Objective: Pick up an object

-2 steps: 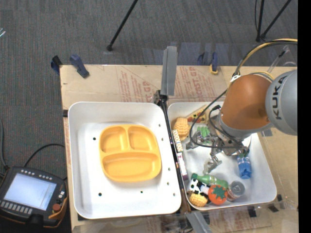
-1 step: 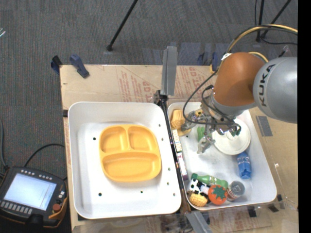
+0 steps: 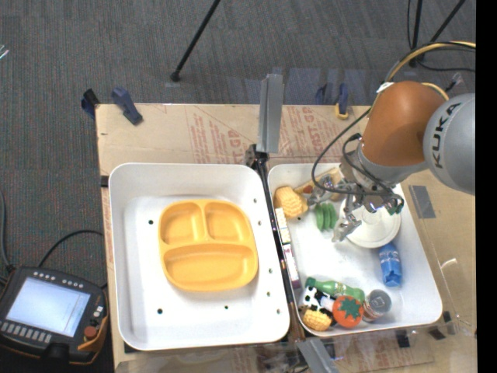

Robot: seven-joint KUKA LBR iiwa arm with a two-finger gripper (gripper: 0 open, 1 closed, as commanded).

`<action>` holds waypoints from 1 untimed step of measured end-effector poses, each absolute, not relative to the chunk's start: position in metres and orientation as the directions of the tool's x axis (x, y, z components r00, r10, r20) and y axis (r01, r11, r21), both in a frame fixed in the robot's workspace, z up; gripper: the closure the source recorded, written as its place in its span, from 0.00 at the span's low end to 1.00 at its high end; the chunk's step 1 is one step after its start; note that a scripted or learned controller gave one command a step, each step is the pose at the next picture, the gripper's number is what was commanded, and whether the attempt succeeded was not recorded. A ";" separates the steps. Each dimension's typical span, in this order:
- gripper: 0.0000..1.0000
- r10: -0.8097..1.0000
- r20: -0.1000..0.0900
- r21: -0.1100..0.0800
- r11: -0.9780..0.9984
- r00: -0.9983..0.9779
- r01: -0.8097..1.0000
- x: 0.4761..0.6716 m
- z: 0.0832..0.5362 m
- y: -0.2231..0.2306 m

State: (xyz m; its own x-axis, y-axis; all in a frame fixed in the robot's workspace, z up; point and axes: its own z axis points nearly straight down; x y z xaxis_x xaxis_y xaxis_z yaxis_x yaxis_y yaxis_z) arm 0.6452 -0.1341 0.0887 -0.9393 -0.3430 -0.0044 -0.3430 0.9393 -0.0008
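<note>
Just left of the claw (image 3: 347, 222) lies a green toy (image 3: 324, 216), near but apart; fingers spread, pointing down, gripping nothing over right bin (image 3: 423, 266).

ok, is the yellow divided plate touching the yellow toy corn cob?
Apart. The camera view shows the yellow divided plate in the left white bin and the yellow toy corn cob in the right bin, rims between them.

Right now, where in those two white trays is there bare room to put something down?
Left bin: bare floor all round the yellow divided plate, widest along its left and front. Right bin: a bare patch mid-floor, between the green toy and the toys at the front edge. Its back, under the gripper, is crowded.
</note>
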 end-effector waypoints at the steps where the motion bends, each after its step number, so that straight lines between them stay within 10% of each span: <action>1: 0.00 -0.246 -0.005 0.000 0.969 -0.969 -0.246 0.646 0.090 -0.105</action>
State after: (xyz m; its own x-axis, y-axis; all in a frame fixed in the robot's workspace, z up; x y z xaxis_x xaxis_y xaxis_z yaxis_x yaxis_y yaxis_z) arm 0.6456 -0.1053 0.0895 -0.9693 -0.2459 -0.0052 -0.2459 0.9693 -0.0001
